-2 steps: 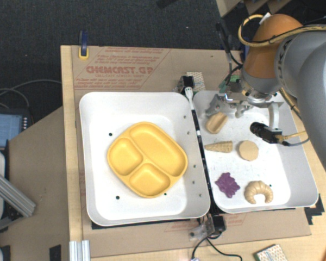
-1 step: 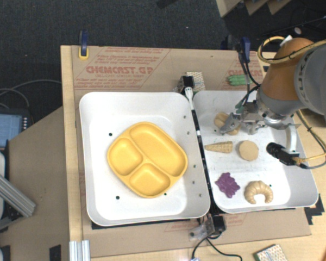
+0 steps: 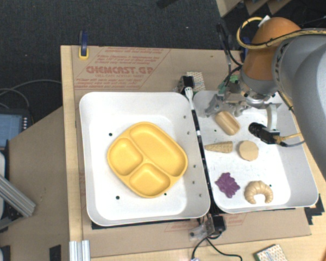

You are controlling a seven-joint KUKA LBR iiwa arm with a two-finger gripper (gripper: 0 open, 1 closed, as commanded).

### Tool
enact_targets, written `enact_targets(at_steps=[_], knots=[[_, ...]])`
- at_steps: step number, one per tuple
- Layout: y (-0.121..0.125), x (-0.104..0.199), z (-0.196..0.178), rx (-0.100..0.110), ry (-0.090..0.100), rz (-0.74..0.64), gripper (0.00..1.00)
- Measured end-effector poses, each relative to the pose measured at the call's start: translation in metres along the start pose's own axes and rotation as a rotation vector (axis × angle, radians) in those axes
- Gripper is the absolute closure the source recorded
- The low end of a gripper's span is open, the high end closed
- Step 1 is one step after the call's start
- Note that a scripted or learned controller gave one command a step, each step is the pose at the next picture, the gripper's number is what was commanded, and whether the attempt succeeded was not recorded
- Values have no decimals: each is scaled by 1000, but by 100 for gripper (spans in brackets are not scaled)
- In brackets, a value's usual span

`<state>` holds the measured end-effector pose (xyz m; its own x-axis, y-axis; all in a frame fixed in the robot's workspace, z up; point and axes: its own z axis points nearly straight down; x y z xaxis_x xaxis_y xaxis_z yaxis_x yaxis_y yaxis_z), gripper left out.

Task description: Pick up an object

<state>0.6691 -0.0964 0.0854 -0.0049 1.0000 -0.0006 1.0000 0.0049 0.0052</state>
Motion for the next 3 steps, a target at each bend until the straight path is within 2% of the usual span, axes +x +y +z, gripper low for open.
enact_targets(at_steps=[1, 2, 3], knots=[[0, -107, -160, -15, -12, 12, 0], [-66, -82, -8, 22, 6, 6, 0], [-141, -60, 2, 14, 4, 7, 0]])
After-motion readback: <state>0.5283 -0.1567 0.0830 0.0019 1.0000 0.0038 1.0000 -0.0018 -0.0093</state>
